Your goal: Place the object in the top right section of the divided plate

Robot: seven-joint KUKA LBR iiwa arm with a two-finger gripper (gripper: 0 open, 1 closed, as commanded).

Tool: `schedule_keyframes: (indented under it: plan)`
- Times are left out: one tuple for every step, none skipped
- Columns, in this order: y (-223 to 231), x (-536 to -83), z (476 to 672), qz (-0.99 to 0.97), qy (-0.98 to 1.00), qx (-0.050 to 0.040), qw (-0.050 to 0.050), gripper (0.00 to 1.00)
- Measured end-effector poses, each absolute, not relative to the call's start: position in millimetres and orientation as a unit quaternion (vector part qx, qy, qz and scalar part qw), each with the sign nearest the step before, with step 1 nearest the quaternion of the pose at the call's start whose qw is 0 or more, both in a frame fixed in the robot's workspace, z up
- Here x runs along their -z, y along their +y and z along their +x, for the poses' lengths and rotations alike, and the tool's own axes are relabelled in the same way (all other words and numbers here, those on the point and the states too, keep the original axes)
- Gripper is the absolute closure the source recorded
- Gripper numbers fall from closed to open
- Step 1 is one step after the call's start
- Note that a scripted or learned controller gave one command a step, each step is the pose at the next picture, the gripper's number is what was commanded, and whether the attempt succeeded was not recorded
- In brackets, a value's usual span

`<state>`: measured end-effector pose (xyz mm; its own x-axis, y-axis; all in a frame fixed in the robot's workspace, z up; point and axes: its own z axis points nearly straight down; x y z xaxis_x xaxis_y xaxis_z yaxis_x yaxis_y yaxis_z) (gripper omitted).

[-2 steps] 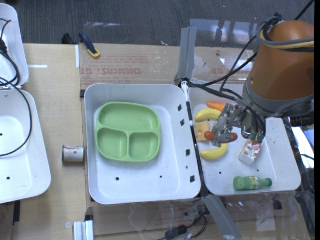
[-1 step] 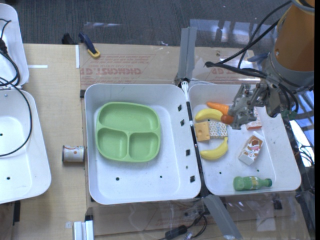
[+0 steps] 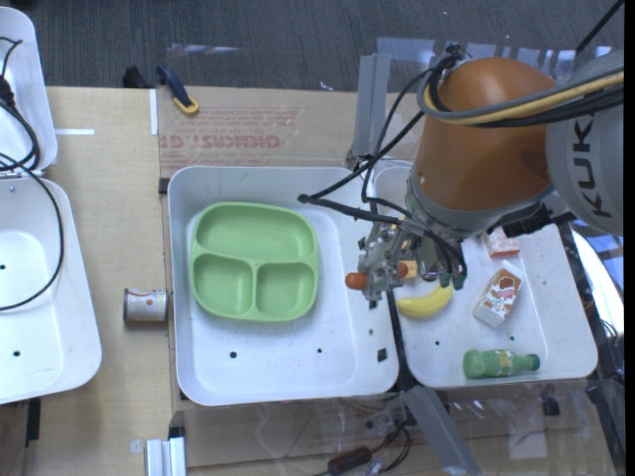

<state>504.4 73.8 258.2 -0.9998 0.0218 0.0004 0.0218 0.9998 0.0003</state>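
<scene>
Overhead, bench scene: a grey KUKA arm with an orange band reaches in from the right over two shallow white bins.

Plate: the green divided plate (image 3: 255,261) lies in the left bin (image 3: 198,365), one long section at the far side and two smaller ones at the near side.

Gripper: the gripper (image 3: 385,269) hangs over the seam between the two bins, just right of the plate; whether it is clenched or released cannot be told under the cables and bracket.

Object: a small orange item (image 3: 355,281) shows just beside the gripper's left edge, probably the piece to be placed; whether it is grasped or merely lying on the bin floor cannot be told.

Neighbours: a banana (image 3: 425,302) lies touching or nearly touching the gripper's underside in the right bin (image 3: 575,345), with a small carton (image 3: 499,297) and a green bottle (image 3: 500,364) further right.

Risk: if the hold is weak, the orange item would likely drop short onto the bin floor between gripper and plate; the banana could be dragged along by the tool.

Risk, target: the plate's inner ridges are low, so a release off-centre may roll into the adjoining section.

Room: bare white floor lies between gripper and plate, open for a leftward move; the raised bin walls at the seam are the one edge to clear.
</scene>
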Motion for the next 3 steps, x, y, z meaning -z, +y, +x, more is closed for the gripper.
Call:
schedule_keyframes:
  plan:
    - [124,-349,504.8,0.151,-0.989,0.0005,-0.002,1.00]
    - [120,-330,515.3,0.045,-0.999,0.0000,0.000,1.00]
    - [136,-292,491.9,0.122,-0.993,0.0002,0.000,1.00]
